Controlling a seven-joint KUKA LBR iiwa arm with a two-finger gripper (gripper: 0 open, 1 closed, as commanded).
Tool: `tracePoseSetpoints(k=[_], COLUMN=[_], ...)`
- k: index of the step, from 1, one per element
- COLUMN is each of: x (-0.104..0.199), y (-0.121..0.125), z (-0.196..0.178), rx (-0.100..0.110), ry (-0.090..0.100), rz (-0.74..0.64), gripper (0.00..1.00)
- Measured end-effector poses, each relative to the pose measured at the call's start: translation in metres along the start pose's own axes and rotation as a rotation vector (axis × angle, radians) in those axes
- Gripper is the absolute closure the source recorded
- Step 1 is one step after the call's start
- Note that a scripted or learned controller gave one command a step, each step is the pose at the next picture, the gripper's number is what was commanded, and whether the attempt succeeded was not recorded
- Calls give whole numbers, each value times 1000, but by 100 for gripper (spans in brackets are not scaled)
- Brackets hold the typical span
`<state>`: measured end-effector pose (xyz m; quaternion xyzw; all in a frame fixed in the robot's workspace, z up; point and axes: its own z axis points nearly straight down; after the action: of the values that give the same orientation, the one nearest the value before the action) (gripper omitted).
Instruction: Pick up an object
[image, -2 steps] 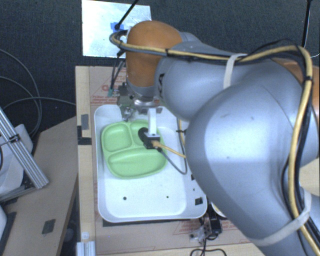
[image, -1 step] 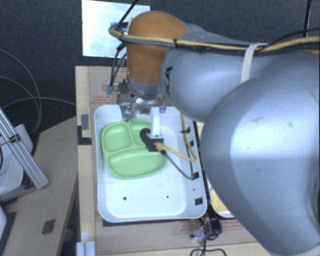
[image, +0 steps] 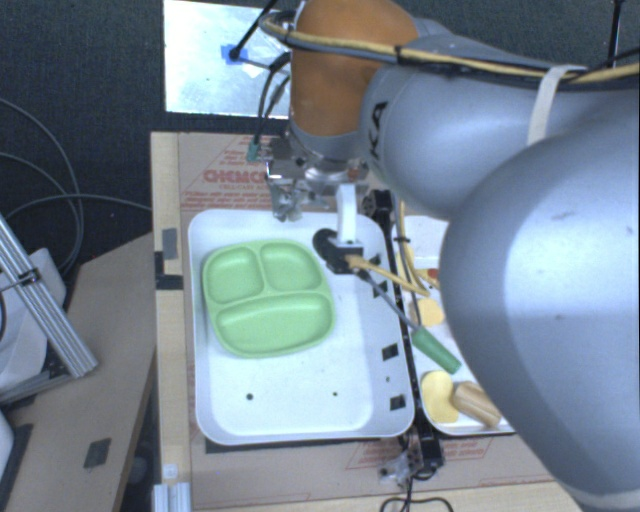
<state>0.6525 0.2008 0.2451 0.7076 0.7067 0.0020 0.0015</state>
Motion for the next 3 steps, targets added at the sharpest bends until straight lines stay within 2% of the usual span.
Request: tracePoseSetpoints(k=[1, 2, 3], x=[37, 35, 34], y=[-55, -156, -131], z=[-45, -113, -254], rx=[2, 2, -13], ry=[4, 5, 8], rz=[-10, -10, -7], gripper=[100, 100, 100])
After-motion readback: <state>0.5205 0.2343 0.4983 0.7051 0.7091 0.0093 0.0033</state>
